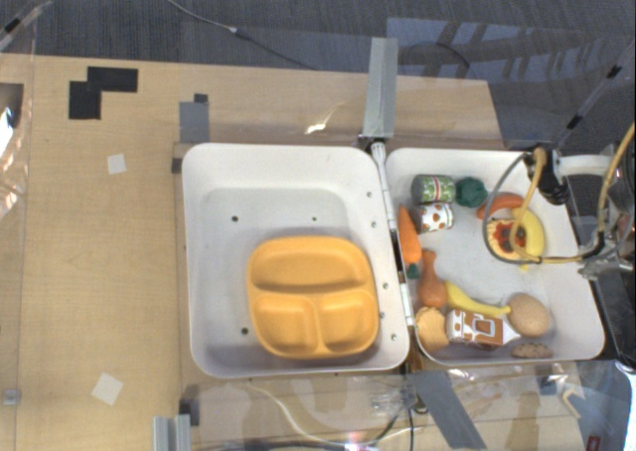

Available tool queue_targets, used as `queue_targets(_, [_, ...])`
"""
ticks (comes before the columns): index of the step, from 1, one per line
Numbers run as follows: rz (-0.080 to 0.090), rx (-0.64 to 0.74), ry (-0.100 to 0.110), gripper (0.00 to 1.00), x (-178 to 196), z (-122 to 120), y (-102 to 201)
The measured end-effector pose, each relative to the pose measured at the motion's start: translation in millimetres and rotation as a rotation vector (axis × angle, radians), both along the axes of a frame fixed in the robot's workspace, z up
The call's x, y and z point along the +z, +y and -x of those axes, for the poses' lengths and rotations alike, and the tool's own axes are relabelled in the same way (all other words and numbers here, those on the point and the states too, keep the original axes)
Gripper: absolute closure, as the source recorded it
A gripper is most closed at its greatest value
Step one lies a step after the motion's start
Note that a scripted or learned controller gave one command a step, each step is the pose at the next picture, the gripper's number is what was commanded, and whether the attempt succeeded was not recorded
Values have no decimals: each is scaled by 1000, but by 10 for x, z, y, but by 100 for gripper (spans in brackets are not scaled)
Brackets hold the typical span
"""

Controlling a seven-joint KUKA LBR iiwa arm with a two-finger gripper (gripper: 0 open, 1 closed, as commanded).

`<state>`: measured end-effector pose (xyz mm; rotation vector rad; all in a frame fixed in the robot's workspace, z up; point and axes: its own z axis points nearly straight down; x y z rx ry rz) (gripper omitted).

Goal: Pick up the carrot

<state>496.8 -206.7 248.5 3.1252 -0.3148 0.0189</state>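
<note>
Gripper (pixel 614 240) sat at the far right edge of the right bin (pixel 586 340), half lost among yellow and black cables; we could not tell whether it was wide or narrow, and we saw nothing held in it. We noted the carrot (pixel 408 235) on the opposite side of that bin, lying lengthwise against the left wall, right beside the divider shared with the left bin (pixel 214 240). A small tin (pixel 435 218) lay just beside its upper half, a green can (pixel 434 189) a little further up, and a brownish pear-shaped toy (pixel 432 285) touched or nearly touched its lower end. A banana (pixel 477 300) and a printed box (pixel 475 330) lay further down, apart from it. The left bin held a yellow divided tray (pixel 313 295). We judged the task to be at its start: the approach was not yet made and the carrot lay untouched, well apart from the gripper. In our view the next move called for a reach across the whole bin, then a descent over the carrot's middle, closing across its narrow width. The wall on one side and the tin on the other left little room, so we expected a nudge or a miss to be the main risk.
</note>
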Motion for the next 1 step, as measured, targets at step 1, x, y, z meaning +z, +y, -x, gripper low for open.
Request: queue_targets(1, [-8,3,16,100,-956,-38,31])
